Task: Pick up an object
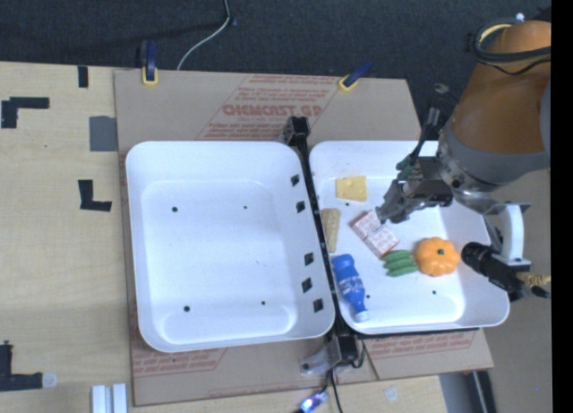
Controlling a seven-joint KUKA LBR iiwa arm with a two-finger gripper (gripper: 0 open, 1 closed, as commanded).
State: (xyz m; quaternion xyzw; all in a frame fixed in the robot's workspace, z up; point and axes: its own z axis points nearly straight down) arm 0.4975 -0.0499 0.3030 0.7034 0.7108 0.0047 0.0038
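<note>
- Camera view: we see the hand [391,211] low in the right bin [448,314], just above the small packet [375,232]; whether it grips, we cannot tell.
- Packet's long axis runs diagonally, upper-left to lower-right.
- Nearby: green vegetable [400,262], orange pumpkin [437,256], blue bottle [349,286], yellow block [351,188].

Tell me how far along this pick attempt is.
Done: the grey arm's gripper has reached into the right white bin, low beside the small red-and-white packet. In hand: nothing visibly held. Left: grasping and lifting; the orange pumpkin, blue bottle and yellow square block lie untouched.
</note>
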